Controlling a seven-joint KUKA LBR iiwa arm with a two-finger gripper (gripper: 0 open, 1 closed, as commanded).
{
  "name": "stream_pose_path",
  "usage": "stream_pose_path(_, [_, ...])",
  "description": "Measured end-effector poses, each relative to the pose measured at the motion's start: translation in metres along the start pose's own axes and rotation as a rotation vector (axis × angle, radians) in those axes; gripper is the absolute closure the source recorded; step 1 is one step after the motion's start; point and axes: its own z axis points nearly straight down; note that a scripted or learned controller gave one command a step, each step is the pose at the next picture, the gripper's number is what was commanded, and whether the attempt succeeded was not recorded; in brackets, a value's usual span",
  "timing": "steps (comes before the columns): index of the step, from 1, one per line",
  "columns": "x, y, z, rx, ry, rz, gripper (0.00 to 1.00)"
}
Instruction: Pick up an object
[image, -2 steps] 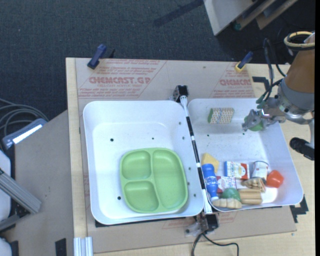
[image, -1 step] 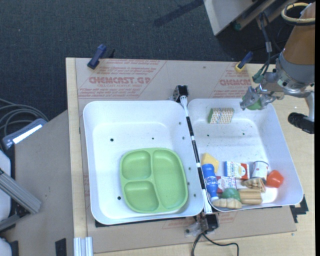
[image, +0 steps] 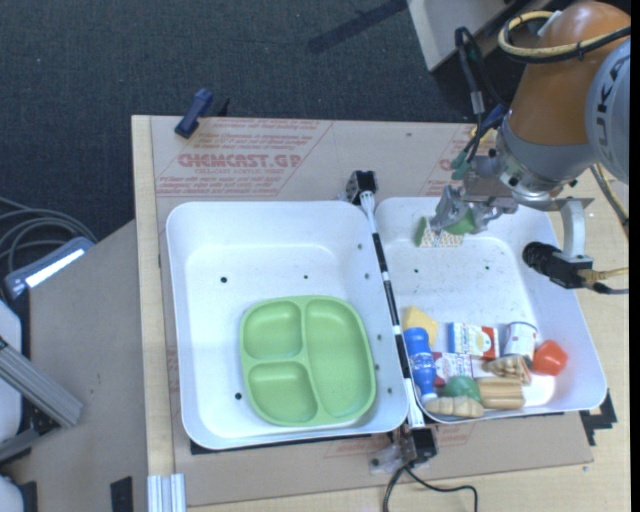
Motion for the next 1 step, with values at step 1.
stream_pose_path(1, [0.0426, -0.0454, 0.0373, 0.001, -0.001, 0.001, 1.00])
